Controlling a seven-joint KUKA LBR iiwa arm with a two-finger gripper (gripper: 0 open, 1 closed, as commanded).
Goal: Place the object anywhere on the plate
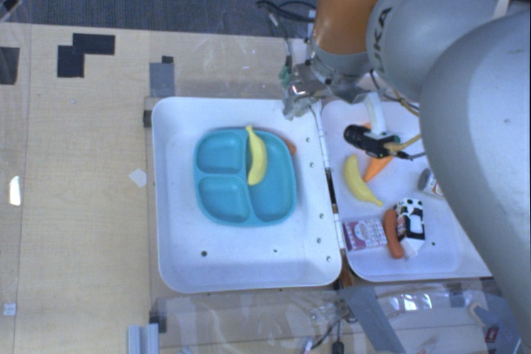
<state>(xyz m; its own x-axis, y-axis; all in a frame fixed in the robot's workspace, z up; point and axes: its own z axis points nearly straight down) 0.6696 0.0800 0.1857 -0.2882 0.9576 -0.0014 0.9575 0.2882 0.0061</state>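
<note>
banana (256,156) on blue plate (246,177), just below gripper (295,105)

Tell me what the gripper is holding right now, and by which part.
Nothing that the view shows. The gripper sits over the far edge of the left bin with no object between its fingers. A banana lies on the blue plate, apart from it.

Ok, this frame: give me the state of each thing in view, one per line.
Blue plate: flat in the left bin.
Banana: lying across the plate's divider.
Second banana: lying in the right bin.
Carrot: in the right bin, beside that banana.
Gripper: above the left bin's far right corner.
</note>
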